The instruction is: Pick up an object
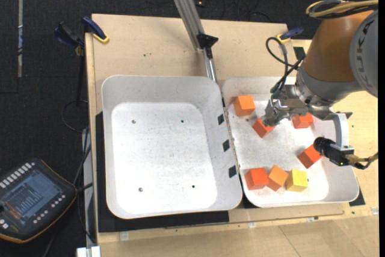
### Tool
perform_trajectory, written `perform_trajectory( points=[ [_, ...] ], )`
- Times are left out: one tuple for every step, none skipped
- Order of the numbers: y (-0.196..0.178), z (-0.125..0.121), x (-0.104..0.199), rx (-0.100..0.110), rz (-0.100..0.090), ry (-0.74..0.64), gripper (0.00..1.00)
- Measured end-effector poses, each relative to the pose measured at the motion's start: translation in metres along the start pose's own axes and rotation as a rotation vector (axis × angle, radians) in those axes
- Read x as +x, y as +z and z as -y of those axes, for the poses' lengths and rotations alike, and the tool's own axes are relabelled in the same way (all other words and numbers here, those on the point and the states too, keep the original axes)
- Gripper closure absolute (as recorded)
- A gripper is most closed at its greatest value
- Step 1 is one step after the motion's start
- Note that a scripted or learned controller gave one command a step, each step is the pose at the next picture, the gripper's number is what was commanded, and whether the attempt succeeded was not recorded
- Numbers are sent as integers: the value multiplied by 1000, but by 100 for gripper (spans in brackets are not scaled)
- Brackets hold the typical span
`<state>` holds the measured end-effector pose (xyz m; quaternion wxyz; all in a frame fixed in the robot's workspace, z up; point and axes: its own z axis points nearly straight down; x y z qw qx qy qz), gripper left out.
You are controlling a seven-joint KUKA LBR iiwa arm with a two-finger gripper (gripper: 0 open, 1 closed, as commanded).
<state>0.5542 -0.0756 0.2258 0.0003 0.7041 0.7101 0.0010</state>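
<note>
Claw (269,119) low in the right bin (289,197), set right over a red block (261,127) — seemingly lined up to grab — grip state impossible to tell

Wrist hides part of red block (302,121).
</note>
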Motion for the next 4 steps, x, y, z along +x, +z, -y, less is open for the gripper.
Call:
perform_trajectory(
  points=[
    [7,-13,49,1,0,0,100],
    [14,-17,105,3,-1,0,100],
    [-2,-21,159,0,-1,0,100],
    [-1,-21,155,2,2,6,0]
  ],
)
